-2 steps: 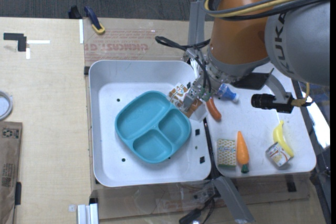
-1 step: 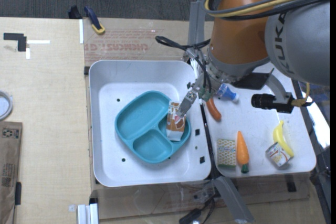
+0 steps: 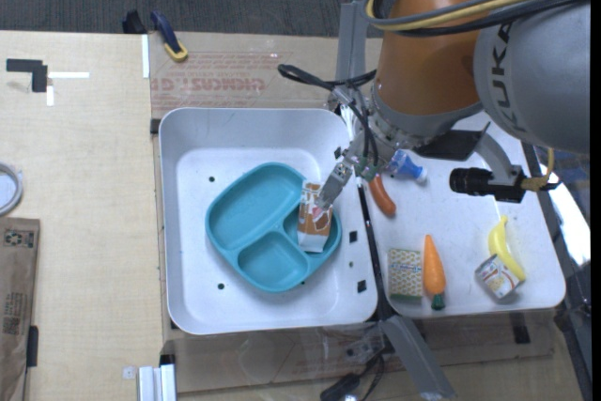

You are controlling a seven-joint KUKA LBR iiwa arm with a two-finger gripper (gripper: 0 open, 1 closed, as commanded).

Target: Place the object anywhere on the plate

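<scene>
The fingers grip a small carton by its top, its base touching the blue plate at the right edge. To finish well, I'd nudge it left toward the plate's middle before opening, so it doesn't tip off the rim

A teal three-compartment plastic plate lies in the left white bin. The hand reaches over its right edge, where a small brown-and-white carton stands. The right bin holds an orange carrot, a yellow banana, a green-and-white box.
</scene>
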